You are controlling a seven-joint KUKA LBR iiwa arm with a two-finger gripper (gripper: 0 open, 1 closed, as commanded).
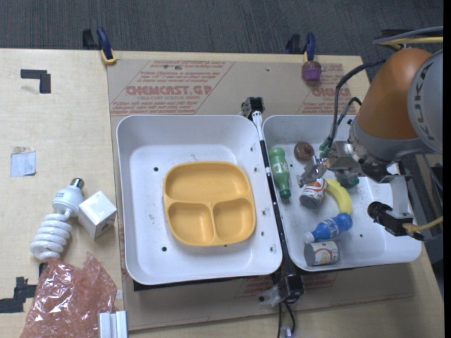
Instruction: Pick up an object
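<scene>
Camera view: you see the gripper [317, 169] low over the right bin [366, 253], its tips just above the small can [313, 191]. You cannot tell from this angle whether it is parted or closed, or whether it grips anything. Relative to that can: the banana [340, 195] lies just right, the green bottle [280, 172] left, the blue bottle [330, 227] below. The yellow divided tray [209, 203] sits in the left bin [141, 210].
</scene>
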